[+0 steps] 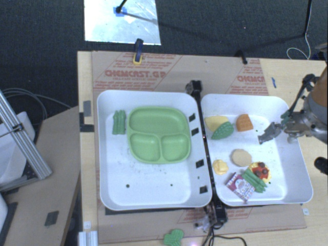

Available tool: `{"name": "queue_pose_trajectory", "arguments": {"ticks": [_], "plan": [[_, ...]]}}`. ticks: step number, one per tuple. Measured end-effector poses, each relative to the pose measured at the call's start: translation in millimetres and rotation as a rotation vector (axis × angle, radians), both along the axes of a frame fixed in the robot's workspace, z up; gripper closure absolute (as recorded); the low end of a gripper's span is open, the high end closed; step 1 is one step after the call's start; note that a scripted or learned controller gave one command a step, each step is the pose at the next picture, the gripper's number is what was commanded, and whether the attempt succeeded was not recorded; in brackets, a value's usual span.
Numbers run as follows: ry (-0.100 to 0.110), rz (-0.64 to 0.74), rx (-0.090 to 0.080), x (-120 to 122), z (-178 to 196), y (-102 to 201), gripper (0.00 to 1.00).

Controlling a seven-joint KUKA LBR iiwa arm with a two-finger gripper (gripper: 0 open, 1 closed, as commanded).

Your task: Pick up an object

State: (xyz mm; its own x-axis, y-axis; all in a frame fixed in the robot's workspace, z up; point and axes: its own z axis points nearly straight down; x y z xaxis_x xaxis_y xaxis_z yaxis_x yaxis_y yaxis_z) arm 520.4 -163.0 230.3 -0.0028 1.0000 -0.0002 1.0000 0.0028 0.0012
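We see a tabletop (87, 152) lined with printed cardboard (154, 70), set on dark carpet (41, 35) where a shiny sheet (123, 14) lies. The left bin (110, 186) holds a green divided plate (158, 135) and green beans (119, 122). The right bin (294, 181) holds toy food (an orange block (244, 122), a green leaf (223, 131), a tan bun (241, 157)). The hand (267, 134) hangs over that bin's right part, grasping nothing we can see; whether it is released or clenched we cannot tell.

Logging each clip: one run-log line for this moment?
gripper: over right bin, nothing visibly held | orange block: nearest, untouched | green plate: left bin
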Motion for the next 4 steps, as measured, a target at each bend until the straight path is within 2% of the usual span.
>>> {"name": "queue_pose_trajectory", "arguments": {"ticks": [1, 2, 3, 4], "plan": [[0.008, 0.002, 0.002, 74.8, -138.9, -10.3, 0.0], [-0.003, 0.003, 0.0, 126.4, -145.2, 9.4, 0.0], [-0.007, 0.004, -0.002, 127.2, -132.9, 8.1, 1.0], [-0.01, 0.005, 0.0, 84.6, -33.3, 57.5, 1.0]]}}
